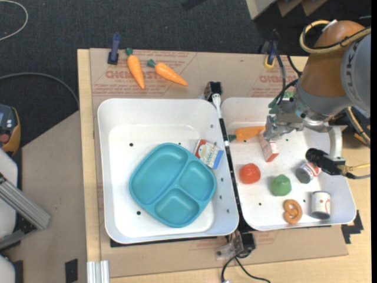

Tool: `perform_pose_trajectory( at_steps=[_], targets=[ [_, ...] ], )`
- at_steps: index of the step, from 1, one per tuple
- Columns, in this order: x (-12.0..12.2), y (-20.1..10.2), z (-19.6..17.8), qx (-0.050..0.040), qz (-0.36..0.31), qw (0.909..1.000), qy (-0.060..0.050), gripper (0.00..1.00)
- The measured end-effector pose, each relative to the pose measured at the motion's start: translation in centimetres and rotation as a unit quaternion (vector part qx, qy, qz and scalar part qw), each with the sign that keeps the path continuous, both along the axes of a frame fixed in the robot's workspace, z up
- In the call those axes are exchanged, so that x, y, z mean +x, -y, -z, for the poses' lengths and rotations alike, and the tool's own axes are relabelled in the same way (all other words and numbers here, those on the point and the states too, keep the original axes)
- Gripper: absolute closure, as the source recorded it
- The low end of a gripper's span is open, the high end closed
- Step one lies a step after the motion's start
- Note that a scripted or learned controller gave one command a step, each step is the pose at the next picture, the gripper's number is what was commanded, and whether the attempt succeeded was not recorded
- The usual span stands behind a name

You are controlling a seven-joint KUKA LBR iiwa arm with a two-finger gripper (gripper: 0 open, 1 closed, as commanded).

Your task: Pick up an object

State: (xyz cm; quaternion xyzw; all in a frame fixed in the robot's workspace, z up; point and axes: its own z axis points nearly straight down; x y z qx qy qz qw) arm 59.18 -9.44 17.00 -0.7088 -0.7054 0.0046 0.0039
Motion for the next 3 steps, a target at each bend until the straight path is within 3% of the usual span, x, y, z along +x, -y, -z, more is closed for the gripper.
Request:
perform_pose_trajectory(
  at_steps=[1,2,3],
  targets=[
    [1.5,1.4,5.3,-0.0002,-0.003,1.0000,0.009,1.00],
    [7.6,3.1,8.6,-0.0014,-0.003,1.0000,0.007,1.00],
    [7.3,13.4,8.4,-0.0030,0.001,1.0000,0.008,1.00]
  ],
)
